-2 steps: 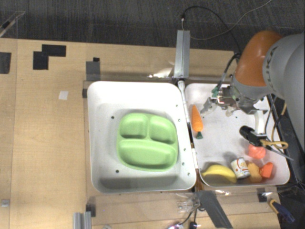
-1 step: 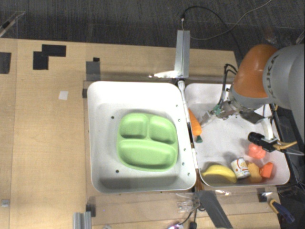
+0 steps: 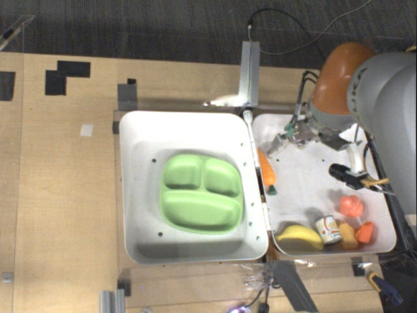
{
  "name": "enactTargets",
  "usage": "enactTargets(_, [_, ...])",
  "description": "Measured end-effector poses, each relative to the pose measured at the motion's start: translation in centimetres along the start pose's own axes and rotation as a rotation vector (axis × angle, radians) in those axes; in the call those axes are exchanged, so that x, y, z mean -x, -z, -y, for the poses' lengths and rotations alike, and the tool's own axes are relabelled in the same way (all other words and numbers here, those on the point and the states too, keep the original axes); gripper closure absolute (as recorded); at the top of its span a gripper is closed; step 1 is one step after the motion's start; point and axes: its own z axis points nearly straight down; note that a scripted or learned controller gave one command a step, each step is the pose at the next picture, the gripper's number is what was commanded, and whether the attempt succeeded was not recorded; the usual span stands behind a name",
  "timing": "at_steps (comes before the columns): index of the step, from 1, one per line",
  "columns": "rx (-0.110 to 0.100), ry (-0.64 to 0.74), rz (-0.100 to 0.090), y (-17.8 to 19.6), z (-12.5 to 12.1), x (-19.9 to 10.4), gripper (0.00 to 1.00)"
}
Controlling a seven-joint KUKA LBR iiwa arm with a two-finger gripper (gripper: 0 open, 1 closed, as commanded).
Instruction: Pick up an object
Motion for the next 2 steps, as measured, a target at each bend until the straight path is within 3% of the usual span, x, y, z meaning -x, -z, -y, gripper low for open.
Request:
enactTargets(1, [-0.001, 0.081, 0.001, 6.1, -0.4, 6.3, 0.0])
enactTargets(2, [-0.002, 0.219, 0.002, 10.0, 2.6, 11.0, 0.0])
